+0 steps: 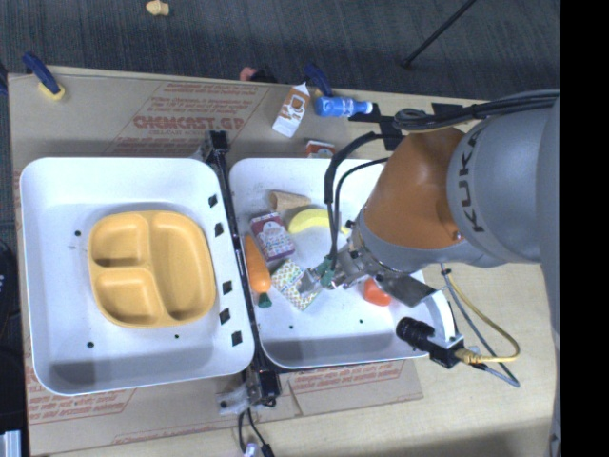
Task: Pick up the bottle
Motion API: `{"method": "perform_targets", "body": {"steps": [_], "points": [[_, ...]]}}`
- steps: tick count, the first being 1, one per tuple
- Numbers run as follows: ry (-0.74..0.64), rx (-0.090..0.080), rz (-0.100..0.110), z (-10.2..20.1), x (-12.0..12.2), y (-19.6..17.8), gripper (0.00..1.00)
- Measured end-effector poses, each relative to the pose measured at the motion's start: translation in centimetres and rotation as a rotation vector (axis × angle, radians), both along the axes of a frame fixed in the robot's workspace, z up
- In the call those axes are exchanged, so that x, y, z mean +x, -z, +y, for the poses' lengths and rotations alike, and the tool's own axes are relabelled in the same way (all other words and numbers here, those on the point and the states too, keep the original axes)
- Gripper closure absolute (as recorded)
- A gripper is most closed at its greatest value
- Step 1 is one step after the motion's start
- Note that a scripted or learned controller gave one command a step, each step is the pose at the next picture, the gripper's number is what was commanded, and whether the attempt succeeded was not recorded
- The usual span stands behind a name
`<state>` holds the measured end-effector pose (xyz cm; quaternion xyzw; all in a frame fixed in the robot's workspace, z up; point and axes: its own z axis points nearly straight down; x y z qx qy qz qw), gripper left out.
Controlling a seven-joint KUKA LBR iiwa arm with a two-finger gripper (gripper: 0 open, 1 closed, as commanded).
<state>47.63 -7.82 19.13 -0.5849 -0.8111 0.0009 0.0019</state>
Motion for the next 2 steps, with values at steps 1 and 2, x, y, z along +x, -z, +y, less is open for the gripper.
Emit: {"method": "perform_targets", "body": {"steps": [1,2], "points": [[-0.340,0.002,0.000,3.9,0.0,0.0,1.00],[-0.443,0.000,-0.003,8.7,0.0,-0.7,1.00]]}}
